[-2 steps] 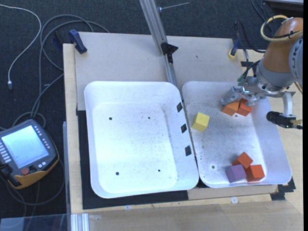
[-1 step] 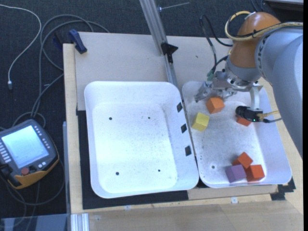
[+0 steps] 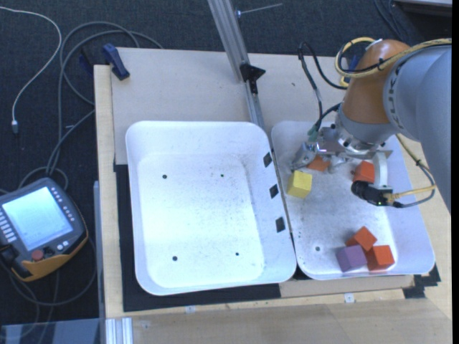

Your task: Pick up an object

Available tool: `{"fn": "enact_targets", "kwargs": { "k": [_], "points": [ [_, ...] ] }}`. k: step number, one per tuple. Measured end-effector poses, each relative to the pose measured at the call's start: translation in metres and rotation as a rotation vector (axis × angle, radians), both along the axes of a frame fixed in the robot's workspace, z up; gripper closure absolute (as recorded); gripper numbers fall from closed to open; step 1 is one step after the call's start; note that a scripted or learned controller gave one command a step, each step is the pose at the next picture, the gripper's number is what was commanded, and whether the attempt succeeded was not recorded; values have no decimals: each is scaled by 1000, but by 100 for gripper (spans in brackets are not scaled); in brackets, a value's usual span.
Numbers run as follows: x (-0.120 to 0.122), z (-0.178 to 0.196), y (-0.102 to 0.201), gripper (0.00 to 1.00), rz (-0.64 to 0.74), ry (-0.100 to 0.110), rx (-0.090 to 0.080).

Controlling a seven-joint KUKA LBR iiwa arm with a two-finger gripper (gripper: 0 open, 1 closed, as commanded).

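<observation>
My gripper (image 3: 318, 155) is low in the right bin (image 3: 409, 221), near its back left part. An orange block (image 3: 316, 165) lies right beneath it, partly covered by the gripper body. A yellow cube (image 3: 300, 183) sits just to the front left of the gripper, apart from it. Another orange block (image 3: 365, 170) rests to the right of the gripper, under the wrist. At the bin's front lie two orange blocks (image 3: 365, 237) (image 3: 381, 257) and a purple block (image 3: 351, 258), close together.
The left bin (image 3: 143, 149) adjoins the right one, with black clips along their shared wall (image 3: 276, 192). A metal pole (image 3: 229, 27) rises behind the bins. Cables loop around the wrist, and a black connector (image 3: 362, 190) hangs beside it. A teach pendant (image 3: 36, 224) lies off the bench at left.
</observation>
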State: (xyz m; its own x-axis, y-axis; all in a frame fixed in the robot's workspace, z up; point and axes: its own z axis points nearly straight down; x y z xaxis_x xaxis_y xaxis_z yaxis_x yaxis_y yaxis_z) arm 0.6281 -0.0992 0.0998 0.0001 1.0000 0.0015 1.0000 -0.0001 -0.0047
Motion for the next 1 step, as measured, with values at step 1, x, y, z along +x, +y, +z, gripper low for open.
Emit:
{"fn": "enact_targets", "kwargs": {
  "k": [1],
  "points": [
    [-2,0,-49,0,-4,-6,-4]
  ]
}}
